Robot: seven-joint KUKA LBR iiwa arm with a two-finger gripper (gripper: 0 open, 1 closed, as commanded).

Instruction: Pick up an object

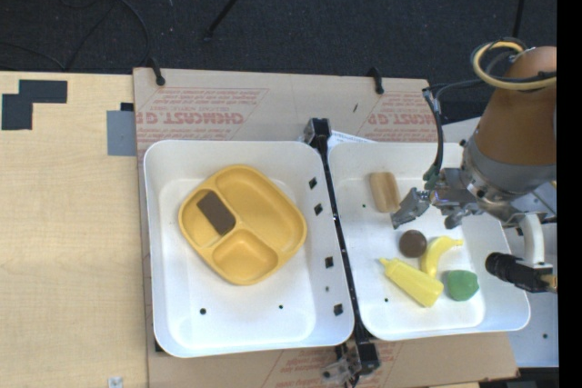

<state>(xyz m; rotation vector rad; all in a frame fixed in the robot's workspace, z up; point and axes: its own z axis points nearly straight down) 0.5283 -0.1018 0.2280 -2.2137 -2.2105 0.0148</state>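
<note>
Right bin, lower right of frame: yellow corn cob, green lump, banana, brown ball. Above these, claw hovers, holding nothing; finger spread cannot be told. Tan cylinder just beyond. Left bin holds a yellow divided plate.

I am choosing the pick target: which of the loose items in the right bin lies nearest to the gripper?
The tan cylinder: it lies just left of the gripper, nearer than the brown ball, the banana, the yellow bottle and the green piece.
</note>
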